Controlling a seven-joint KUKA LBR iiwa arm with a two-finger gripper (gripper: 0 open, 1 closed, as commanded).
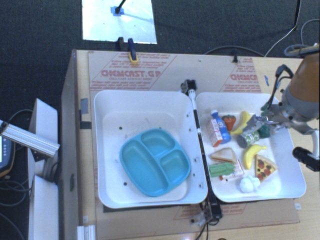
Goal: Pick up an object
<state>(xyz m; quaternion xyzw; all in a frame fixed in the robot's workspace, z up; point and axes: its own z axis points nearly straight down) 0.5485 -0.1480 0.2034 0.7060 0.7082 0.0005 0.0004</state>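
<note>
Now the grey arm with its orange band reaches in over the right-hand white bin (pixel 295 186), and the gripper (pixel 256 125) is down among the toys near that bin's far right corner. How far it's open, I cannot tell. Right at its tip lies a grey-green cylinder (pixel 248 137), beside a yellow plastic banana (pixel 242 122). A second banana (pixel 252 154) and a pizza slice toy (pixel 263 167) sit towards the near right corner. Blue-capped bottle (pixel 217 128) by the bin's left edge. Over in the left-hand white bin (pixel 107 109), a light blue sectioned plate (pixel 155 161) rests near the front edge.
</note>
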